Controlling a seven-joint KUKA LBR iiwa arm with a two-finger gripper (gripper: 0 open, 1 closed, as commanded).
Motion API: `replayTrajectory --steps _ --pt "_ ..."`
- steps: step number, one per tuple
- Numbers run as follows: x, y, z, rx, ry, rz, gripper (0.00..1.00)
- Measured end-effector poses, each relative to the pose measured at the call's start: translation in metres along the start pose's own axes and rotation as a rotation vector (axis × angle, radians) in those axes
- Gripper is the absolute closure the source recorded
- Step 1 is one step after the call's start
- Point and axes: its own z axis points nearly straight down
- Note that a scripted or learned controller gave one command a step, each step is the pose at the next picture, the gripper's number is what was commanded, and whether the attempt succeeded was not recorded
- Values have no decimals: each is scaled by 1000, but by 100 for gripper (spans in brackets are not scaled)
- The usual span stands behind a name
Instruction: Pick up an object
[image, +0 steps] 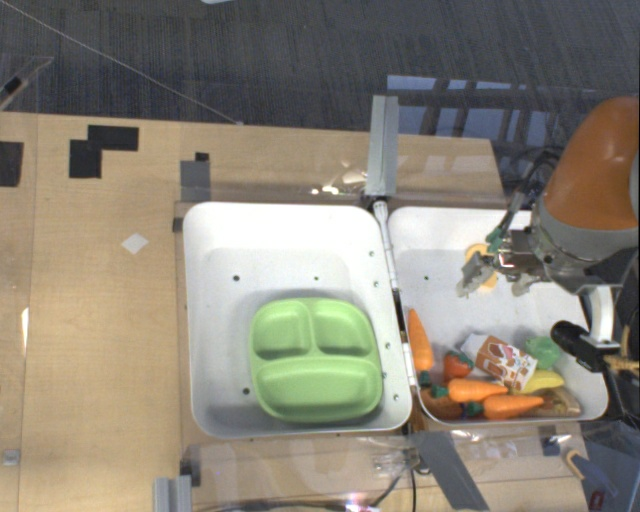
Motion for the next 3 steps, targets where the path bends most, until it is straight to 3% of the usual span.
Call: replayTrajectory --steps 1,2,3 --pt "-51 -26 126 1 -1 -65 0" --pt "-81 -44 137 -16 -1 -49 0" --pt "-79 -43 137 -21 -8 -97 0"
